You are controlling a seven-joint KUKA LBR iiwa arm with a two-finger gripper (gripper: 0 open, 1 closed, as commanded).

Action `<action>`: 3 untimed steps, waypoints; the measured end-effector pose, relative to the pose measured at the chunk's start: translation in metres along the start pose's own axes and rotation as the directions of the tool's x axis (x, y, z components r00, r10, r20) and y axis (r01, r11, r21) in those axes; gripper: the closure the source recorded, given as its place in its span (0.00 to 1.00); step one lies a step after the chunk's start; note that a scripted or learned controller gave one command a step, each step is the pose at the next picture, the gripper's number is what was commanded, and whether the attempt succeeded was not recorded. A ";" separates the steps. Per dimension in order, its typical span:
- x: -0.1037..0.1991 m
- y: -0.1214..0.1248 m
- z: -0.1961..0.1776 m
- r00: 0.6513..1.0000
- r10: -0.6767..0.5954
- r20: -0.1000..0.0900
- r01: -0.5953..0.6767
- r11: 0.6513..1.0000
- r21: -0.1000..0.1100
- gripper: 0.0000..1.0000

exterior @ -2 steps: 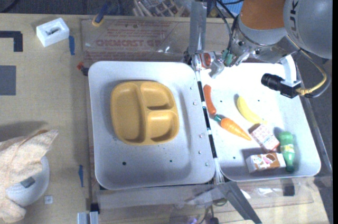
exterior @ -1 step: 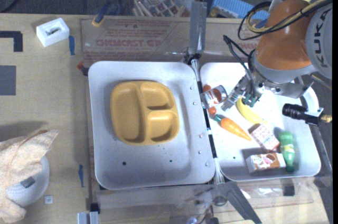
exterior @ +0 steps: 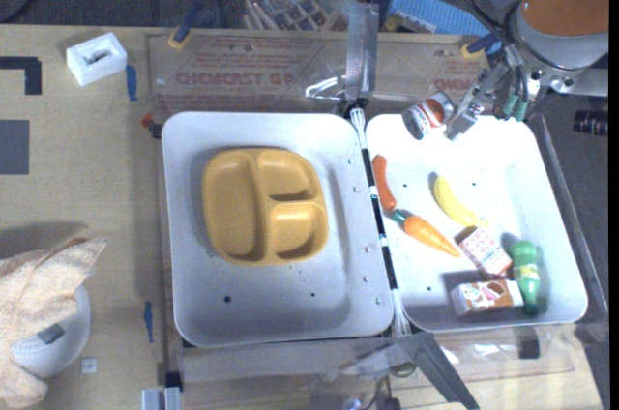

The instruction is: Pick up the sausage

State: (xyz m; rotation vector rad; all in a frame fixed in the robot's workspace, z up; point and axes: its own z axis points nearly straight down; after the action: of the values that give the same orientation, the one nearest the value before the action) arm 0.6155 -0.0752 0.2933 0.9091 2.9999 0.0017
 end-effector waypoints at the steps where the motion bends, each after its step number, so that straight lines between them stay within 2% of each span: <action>1: 0.017 -0.063 -0.073 0.910 -0.414 0.003 0.414 0.910 0.000 1.00; 2: 0.013 -0.109 -0.095 0.815 -0.580 0.005 0.580 0.815 0.001 1.00; 3: 0.005 -0.174 -0.112 0.653 -0.757 0.005 0.757 0.653 0.003 1.00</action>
State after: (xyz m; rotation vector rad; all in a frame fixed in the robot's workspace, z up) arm 0.5140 -0.2171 0.4050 -0.4225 3.1011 -0.0074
